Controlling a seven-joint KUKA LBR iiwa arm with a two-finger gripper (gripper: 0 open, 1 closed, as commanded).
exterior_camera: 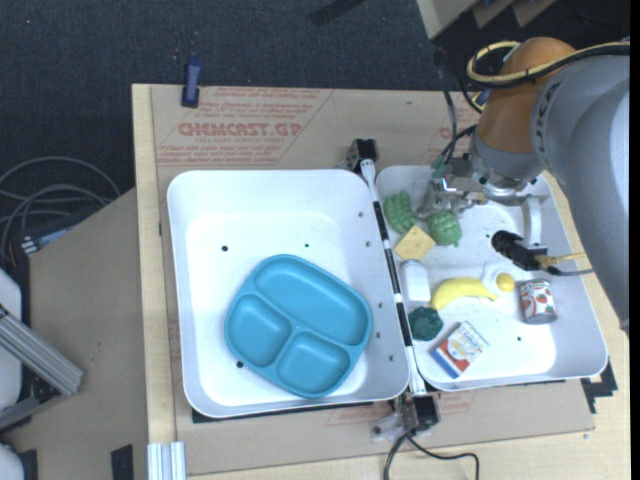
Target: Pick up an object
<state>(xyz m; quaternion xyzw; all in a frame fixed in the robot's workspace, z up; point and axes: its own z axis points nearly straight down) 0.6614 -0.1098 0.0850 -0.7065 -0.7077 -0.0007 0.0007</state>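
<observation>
On the left we see a white bin (pixel 200 228) holding a blue divided plate (pixel 298 325), which lies toward its near side. Just right of the wall shared by the bins, the right bin (pixel 570 338) holds a pale green piece (pixel 400 211) at the far end. A yellow wedge (pixel 415 241) sits just near of it, then a white tube (pixel 415 278) and a dark green lump (pixel 425 321). Further right, the gripper (pixel 445 193) hangs over the far part of this bin, right above a green toy (pixel 446 229) that lies beside the wedge. We cannot tell how far the gripper is open, nor whether it has hold of anything. Near of the toy lie a banana (pixel 462 291) and a small carton (pixel 459 348). A red can (pixel 537 301) sits furthest right, well apart from the toy.
</observation>
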